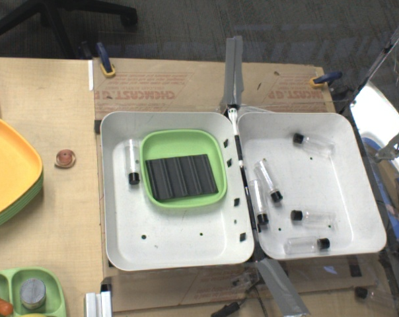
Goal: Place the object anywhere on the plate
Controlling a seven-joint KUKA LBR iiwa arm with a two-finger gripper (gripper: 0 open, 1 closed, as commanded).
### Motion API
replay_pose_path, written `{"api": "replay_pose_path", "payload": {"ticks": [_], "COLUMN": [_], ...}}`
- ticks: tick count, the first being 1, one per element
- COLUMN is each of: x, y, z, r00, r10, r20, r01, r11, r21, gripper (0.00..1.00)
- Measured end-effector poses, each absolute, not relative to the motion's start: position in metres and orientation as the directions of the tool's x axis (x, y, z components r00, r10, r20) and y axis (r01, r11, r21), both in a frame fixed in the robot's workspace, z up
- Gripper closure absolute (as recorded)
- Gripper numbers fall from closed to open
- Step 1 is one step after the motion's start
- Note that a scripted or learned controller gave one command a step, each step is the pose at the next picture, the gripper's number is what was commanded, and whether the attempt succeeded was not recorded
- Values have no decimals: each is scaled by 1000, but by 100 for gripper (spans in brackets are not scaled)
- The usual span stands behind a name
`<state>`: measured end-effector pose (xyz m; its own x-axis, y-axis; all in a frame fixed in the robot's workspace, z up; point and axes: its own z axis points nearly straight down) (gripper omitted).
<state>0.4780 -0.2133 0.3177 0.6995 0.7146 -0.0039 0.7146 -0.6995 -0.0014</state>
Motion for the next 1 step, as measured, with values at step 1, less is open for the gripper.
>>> {"api": "replay_pose_path", "payload": {"ticks": [1], "x": [484], "y": [-215], "z": [348], "r00": [799], "r10": [602], "r20": [-5], "r01": [602], "r11": [-799], "r21": [-2], "gripper": [0]}}
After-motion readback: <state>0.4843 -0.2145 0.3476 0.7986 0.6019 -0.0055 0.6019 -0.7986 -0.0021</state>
